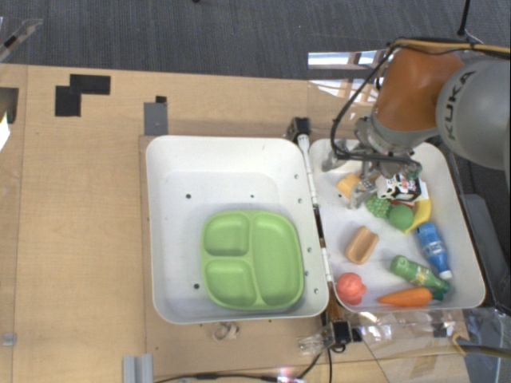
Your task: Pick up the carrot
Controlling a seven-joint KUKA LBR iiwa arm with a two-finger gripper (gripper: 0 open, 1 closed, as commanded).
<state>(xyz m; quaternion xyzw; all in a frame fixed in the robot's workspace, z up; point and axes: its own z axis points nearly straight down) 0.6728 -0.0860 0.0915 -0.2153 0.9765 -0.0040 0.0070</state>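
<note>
One carrot (405,298) among several right-bin toys

A green divided plate (253,259) lies in the left bin (172,174). The right bin (467,274) holds a red ball (350,287), a tan bun (361,245), a green bottle (416,272), a blue bottle (432,246), a banana (421,213) and broccoli (378,207).

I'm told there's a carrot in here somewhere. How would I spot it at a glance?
Look in the right-hand white bin, at its near edge by the front right corner. The carrot lies flat there, just below a green bottle and right of a red ball. It is the only long, pointed orange thing.
</note>
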